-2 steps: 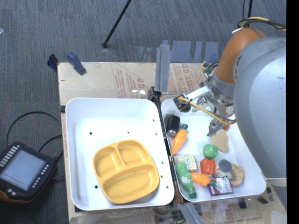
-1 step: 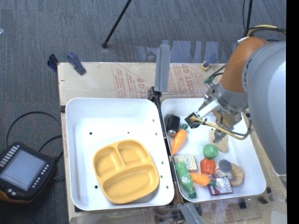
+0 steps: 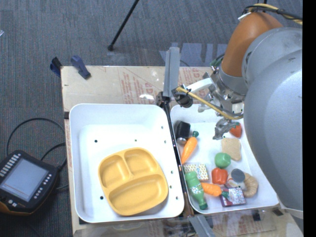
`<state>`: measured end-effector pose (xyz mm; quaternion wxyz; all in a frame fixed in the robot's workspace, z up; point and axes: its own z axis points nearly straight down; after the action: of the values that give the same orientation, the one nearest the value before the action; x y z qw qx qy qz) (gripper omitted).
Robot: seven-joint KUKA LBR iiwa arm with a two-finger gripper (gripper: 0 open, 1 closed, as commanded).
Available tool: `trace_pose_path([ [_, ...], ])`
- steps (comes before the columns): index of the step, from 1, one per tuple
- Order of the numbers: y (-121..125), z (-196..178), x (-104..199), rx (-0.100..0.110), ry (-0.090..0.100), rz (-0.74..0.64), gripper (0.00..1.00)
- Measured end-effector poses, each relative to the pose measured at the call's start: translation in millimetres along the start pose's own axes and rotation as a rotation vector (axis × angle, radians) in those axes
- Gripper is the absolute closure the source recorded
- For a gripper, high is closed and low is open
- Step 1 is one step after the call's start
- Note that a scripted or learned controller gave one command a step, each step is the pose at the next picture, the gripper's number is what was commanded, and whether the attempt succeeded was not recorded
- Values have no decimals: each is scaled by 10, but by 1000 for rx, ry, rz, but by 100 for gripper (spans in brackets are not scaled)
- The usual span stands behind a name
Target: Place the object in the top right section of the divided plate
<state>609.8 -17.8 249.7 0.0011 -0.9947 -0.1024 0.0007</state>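
- Divided plate: smooth yellow plastic, rounded, three sections, lying flat in the left bin.
- Both bins: shallow glossy white trays with rounded corners, side by side on the worktop.
- Right bin holds toy food: orange carrot, green bottle, green round piece, tan bread slice, croissant.
- Hand hangs low over the right bin, near a red-orange piece; can't tell whether it's spread or pinching.
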Motion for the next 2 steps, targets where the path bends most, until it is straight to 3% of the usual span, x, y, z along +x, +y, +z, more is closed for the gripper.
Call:
trace_pose_path([
  [1,-956,544,-543,1,-10,0,0],
  [2,-1684,1343,-831,0,-15,-3,0],
])
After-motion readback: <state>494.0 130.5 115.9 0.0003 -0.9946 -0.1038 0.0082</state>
